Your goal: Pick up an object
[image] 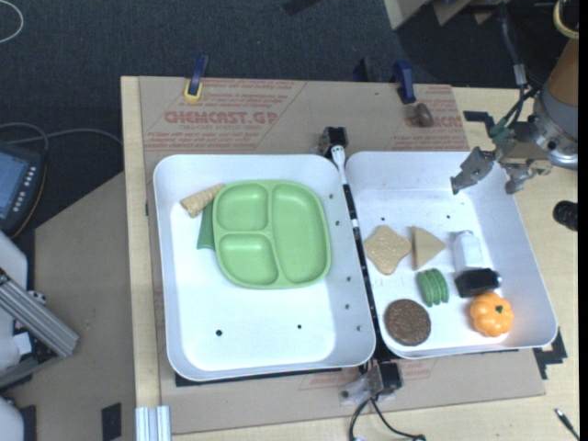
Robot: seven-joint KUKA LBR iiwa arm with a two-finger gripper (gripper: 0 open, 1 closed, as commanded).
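Camera view, right bin (514,211): six small things to pick from, all in its near half. Closest to the arm, a white bottle (466,244) with a black block (476,281) touching its near end. Just beside the block, at the near right corner, an orange pumpkin (491,314). Toward the left wall, a tan bread slice (387,248) touching a tan wedge (427,244); below them a green ridged piece (433,286) and a brown round cookie (407,321).

Probably best to take the bottle or the pumpkin. For the bottle, turn the jaws across its narrow side and come down straight, so as not to push the block. For the pumpkin, keep away from the bin wall. Better to avoid the flat bread and cookie: too low for a sure grip. Close only when the thing sits well between the jaws, then lift slowly.

Jaws spread open, holding nothing, hanging above the bare far part of the right bin, well apart from every thing. Wrist reaching in from the right edge, tilted toward the bin. Still no descent toward any thing.

In the left bin (184,320), a green divided plate (272,232) with a tan piece (200,198) at its far left corner. Both bins side by side on the tabletop (138,154).
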